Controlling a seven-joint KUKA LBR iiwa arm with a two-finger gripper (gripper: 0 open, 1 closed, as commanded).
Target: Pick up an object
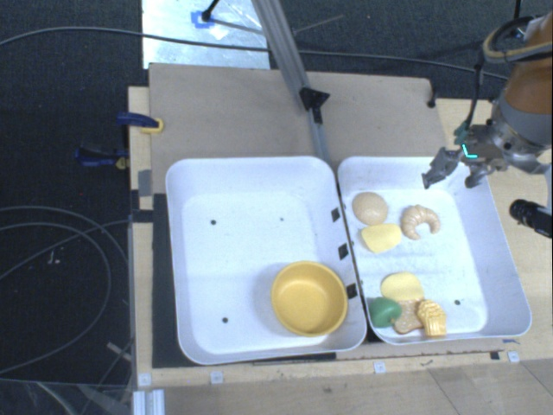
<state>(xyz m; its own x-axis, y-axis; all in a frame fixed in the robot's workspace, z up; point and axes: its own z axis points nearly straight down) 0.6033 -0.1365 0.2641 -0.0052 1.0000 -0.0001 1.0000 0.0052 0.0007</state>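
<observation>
A yellow bowl (pixel 309 297) in a white bin (pixel 216 188); green piece (pixel 384 309) opposite.

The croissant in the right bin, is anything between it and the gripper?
Nothing visible. The gripper hangs above the right bin's far edge, and the croissant lies uncovered just below it, apart from the other food pieces.

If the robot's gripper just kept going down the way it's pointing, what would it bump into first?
The gripper hangs open over the far edge of the right bin. Going straight down, it would probably meet the bare white floor of that bin first. The croissant is the closest toy, a bit nearer the camera. Depth is hard to judge.
</observation>
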